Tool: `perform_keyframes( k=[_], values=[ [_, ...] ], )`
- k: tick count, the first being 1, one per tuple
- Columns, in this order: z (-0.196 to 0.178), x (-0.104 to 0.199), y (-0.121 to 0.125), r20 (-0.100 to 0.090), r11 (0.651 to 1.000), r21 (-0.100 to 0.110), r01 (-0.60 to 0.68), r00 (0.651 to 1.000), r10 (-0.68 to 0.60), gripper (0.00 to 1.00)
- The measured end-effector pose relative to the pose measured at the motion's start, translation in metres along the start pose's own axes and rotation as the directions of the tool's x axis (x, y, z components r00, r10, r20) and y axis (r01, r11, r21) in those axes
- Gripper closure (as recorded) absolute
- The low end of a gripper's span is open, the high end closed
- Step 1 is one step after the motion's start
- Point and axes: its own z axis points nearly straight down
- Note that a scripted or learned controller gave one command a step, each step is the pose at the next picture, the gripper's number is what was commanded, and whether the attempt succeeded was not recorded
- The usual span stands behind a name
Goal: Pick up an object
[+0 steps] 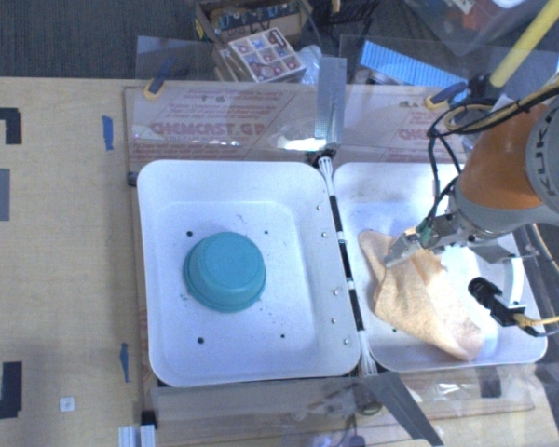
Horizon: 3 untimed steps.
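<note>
The arm (512,170) is reaching in from the 3 o'clock edge of the camera view and is ending over the right bin (391,180). The gripper (412,246) is sitting at the upper edge of a tan cloth (427,298), toward 10 o'clock from the cloth's middle. The fingers are pointing toward 8 o'clock and are lying close together, with a raised fold of the cloth appearing to lie between them. The gripper is therefore pinching the cloth at that fold, although the contact area is small and partly shadowed.

The cloth is lying crumpled in the right bin, occupying the zone from the bin's centre toward 5 o'clock. Its upper left corner is lying near the divider between the two bins. Its lower end is resting close to the bin's 5 o'clock corner.

A teal bowl (225,270) is sitting upside down in the left bin (168,194), slightly toward 8 o'clock from that bin's centre. It is well apart from the gripper and from the cloth.

A black cable connector (489,298) is hanging over the right bin at 3 o'clock from the cloth.
</note>
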Motion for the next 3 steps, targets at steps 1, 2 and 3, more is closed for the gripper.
perform_keyframes(
  k=[1,2,3],
  values=[
    [-0.01,-0.002,0.0,0.002,1.0,-0.004,-0.004,1.0,0.004,1.0],
    [0.01,-0.035,0.044,0.004,0.975,0.001,-0.221,0.975,0.221,1.0],
    [-0.149,0.019,0.051,0.001,0.995,0.011,-0.103,0.995,0.103,1.0]
  ],
)
